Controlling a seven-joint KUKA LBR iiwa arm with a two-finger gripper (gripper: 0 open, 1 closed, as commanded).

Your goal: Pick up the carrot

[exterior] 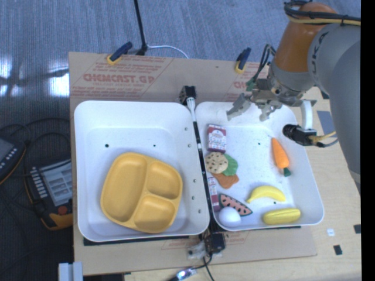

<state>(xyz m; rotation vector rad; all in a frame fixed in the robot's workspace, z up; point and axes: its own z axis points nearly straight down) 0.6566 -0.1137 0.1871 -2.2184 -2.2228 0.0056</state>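
One arm (316,45) bent over bin, pincer (253,111) spread

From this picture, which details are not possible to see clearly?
- Red box: label print too small to read, camera view.
- White egg: partly covered by the watermelon slice.
- Arm: cut off by the right edge.
- Orange piece under the cookie: shape partly hidden.

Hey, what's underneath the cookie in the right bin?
Under the cookie, a green leaf pokes out on its right and an orange slice shows below it. How far either runs beneath the cookie is covered.
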